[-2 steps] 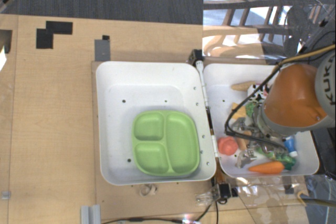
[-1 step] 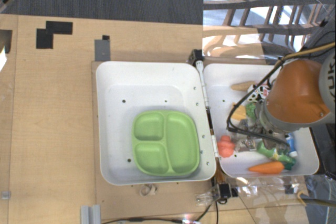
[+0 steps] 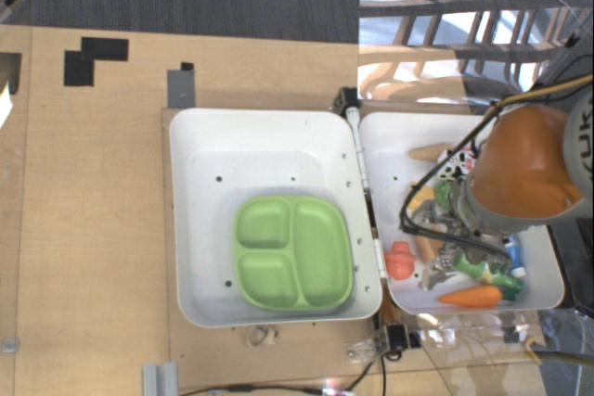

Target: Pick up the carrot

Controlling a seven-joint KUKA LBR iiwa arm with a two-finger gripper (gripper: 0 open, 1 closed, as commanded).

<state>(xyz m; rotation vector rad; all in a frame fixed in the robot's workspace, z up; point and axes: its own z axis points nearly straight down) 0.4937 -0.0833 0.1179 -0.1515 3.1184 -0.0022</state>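
carrot: the orange carrot with a green stub end is lying flat near the front edge of the right shallow white bin, pretty much on its side, tip pointing left

claw: the metal claw is down in the right bin under the grey arm with the orange band, just above and left of the carrot, apart from it as far as I can see. Honestly can't tell if it's spread or closed, too much clutter around it

right bin stuff: a small red-orange rounded toy near the bin's left wall, a green item just above the carrot, a tan stick-shaped piece up toward the back

left bin: the left shallow white bin has a light green three-compartment plate sitting in it

table: light wooden table under both bins
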